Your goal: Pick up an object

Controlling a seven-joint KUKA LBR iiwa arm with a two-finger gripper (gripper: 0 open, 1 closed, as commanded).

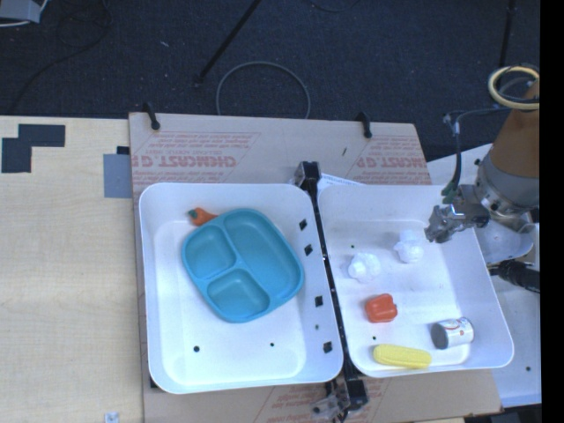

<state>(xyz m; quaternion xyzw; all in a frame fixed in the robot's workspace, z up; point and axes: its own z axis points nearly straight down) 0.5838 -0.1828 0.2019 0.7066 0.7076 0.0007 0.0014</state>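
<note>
The right bin (493, 324) holds two small white lumps (364, 265) (409, 250), a red-orange block (381, 307), a yellow corn cob (402, 355) and a small white can (453, 332) lying on its side. My gripper (443, 223) hangs over the right bin's upper right part, just right of the farther white lump and apart from it. I see nothing held in it. The grey arm with its orange band (516, 144) enters from the right edge.
The left bin (163, 342) carries a blue divided plate (241, 263) with a small orange piece (202, 216) at its upper left corner. A black divider (319, 271) separates the bins. Cardboard (220, 152) lies under both.
</note>
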